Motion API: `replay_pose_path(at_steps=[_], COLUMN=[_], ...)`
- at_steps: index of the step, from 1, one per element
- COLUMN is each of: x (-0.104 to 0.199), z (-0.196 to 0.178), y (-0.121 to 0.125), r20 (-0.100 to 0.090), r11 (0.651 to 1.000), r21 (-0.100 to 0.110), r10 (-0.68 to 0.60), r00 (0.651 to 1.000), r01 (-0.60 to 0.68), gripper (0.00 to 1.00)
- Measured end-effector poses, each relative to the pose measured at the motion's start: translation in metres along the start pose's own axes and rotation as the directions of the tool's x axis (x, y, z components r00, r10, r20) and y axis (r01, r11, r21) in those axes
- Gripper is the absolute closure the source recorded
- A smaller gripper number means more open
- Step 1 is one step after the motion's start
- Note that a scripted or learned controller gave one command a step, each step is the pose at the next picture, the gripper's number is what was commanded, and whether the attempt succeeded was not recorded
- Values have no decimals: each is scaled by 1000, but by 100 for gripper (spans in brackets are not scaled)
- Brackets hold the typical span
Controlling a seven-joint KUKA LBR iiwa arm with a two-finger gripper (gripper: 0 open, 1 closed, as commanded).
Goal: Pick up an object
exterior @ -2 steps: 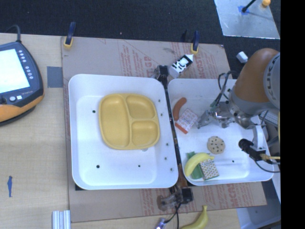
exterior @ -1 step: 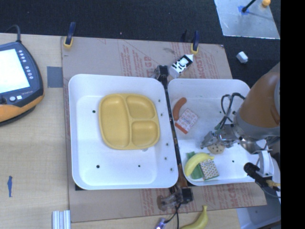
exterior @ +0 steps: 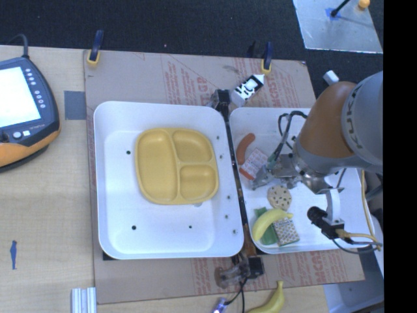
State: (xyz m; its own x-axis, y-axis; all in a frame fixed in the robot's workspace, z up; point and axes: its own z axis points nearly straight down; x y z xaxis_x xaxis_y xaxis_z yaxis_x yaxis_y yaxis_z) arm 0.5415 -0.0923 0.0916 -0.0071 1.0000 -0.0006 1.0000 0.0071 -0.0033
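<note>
The pincer (exterior: 272, 175) is seen low over the right bin (exterior: 352, 243), its tips among the objects; whether it is open or closed cannot be told, and nothing is seen held. A sausage (exterior: 244, 147) lies just left of it, a cookie (exterior: 279, 195) just below, a banana (exterior: 267, 222) nearer the front. A yellow tray (exterior: 176, 165) rests in the left bin (exterior: 117, 233).

A divided tray (exterior: 176, 165) is lying in the left bin (exterior: 114, 230); in the right bin (exterior: 306, 245), a sausage (exterior: 244, 146) is lying far, a cookie (exterior: 279, 195) nearer, a banana (exterior: 266, 222) nearest; the arm (exterior: 339, 126) is reaching in from the right.
</note>
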Motion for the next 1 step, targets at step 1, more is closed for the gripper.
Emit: replay_pose_path(at_steps=[1], x=[-1], z=[0], y=[-26], r20=[0], r11=[1000], r21=[1], r10=[1], r00=[1000], r01=[-1], gripper=[0])
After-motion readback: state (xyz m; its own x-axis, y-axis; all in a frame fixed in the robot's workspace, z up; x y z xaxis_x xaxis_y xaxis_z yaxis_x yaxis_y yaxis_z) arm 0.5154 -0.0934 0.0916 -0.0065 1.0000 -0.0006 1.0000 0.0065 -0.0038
